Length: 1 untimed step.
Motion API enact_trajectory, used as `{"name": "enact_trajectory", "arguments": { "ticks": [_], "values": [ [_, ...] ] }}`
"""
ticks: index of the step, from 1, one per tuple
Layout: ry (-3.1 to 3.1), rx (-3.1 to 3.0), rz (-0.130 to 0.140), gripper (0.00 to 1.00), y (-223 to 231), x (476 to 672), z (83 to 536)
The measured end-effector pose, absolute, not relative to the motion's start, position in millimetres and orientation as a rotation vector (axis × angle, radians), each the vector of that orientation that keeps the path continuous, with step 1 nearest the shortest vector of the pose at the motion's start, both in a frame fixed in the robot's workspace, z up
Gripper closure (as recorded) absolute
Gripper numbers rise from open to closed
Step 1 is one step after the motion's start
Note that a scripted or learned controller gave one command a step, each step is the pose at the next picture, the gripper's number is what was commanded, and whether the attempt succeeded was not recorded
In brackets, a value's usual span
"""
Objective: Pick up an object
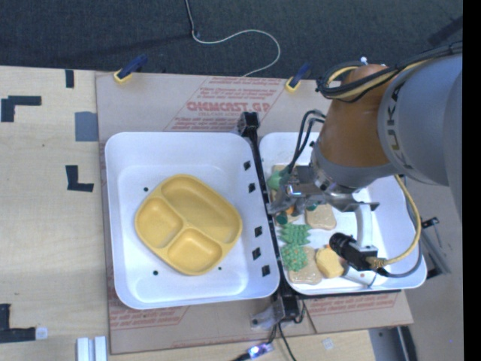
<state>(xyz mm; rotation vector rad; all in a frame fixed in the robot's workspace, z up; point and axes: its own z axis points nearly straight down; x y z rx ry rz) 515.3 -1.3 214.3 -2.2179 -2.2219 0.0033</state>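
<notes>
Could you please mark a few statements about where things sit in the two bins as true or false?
1. The yellow divided plate lies in the left bin. True.
2. The yellow divided plate has two compartments. False: it has three.
3. The arm hangs over the right bin. True.
4. The green toys lie in the left bin. False: they lie in the right bin, near the divider between the bins.
5. A small yellow block lies in the right bin near its front edge. True.
6. The arm comes in from the left of the view. False: it comes in from the right.
</notes>
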Motion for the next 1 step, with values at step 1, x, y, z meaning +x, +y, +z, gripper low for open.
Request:
{"name": "enact_trajectory", "arguments": {
  "ticks": [1],
  "values": [
    [-2.222, -2.218, 0.003, 1.0, -6.0, 516.1, 213.6]
  ]
}}
